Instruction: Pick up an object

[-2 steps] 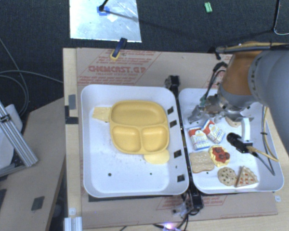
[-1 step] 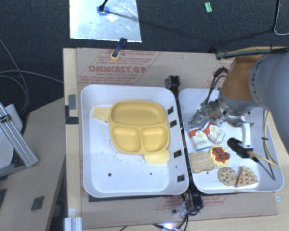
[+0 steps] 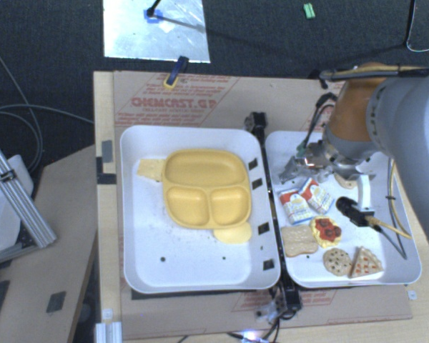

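End effector (image 3: pixel 305 161), its opening impossible to tell, hovers over the red-and-white packets (image 3: pixel 305 200); crowded toy food could spoil the pick

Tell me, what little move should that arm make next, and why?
Probably ease the tool straight down a little. It hangs at the upper left of the right bin, just above the red and white cartons, with nothing seen between its tips. The toy pizza slice and cookie lie farther off.
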Controlling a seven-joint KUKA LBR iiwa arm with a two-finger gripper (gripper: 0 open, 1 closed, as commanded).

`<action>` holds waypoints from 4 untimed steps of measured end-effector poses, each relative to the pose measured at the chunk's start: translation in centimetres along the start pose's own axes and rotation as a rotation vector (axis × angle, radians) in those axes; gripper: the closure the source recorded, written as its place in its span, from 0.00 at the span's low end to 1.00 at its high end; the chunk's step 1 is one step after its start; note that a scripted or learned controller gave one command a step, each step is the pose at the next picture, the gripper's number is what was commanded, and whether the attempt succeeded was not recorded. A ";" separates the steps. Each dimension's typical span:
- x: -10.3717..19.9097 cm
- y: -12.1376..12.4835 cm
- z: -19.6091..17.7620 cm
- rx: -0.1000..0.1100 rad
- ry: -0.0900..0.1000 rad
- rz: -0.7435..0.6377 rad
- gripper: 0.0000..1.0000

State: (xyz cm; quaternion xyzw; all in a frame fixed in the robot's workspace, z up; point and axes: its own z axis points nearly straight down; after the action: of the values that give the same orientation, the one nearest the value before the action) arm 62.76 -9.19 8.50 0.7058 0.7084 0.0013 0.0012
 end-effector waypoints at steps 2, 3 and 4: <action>0.5 -4.8 -1.1 -0.002 -0.001 0.002 1.00; 0.5 -4.8 -1.1 -0.001 0.000 0.002 0.00; -3.7 1.1 -1.8 -0.005 -0.003 0.001 0.00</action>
State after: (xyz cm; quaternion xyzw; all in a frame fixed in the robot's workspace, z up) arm 63.87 -12.84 10.28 0.7060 0.7082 0.0020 0.0041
